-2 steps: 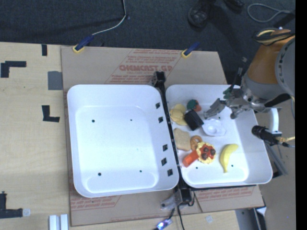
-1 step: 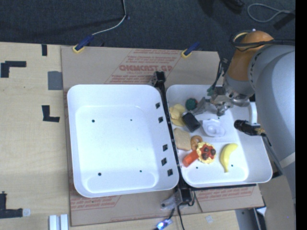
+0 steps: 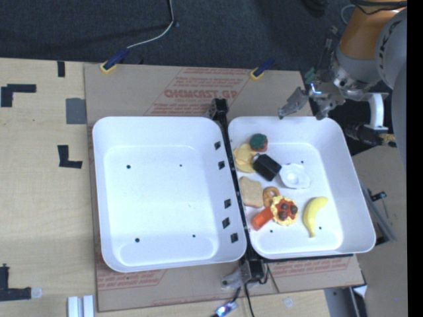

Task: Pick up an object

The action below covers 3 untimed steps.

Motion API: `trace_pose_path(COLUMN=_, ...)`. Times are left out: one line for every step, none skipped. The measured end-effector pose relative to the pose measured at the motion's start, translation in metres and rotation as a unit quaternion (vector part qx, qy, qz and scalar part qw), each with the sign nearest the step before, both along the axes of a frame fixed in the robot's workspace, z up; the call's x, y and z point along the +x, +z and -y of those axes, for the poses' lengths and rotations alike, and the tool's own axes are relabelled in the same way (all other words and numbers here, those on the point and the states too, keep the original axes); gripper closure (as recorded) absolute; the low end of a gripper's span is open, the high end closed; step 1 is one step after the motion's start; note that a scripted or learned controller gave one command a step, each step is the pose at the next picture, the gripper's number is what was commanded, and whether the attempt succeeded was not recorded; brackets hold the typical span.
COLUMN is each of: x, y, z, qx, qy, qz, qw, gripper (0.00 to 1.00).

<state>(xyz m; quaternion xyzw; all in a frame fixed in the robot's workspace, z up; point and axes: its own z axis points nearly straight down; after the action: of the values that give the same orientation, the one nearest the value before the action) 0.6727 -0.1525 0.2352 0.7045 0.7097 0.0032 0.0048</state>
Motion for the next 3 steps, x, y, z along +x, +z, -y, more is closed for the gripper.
trace_pose_path(x=-0.006, y=-0.081, z=-0.016, qx=0.0021, qy=-0.002, qz=-0.012, qw=0.9999, gripper=0.00)
trace_pose_path(x=-0.005, y=-0.156, z=-0.059, qx=-0.0016, qy=-0.001, qz=-0.009, qw=1.0000, gripper=0.00)
trace_pose_path(x=-0.005, y=-0.146, z=-0.060, qx=-0.0001, qy=0.000, qz=-0.011, qw=0.9999, gripper=1.00)
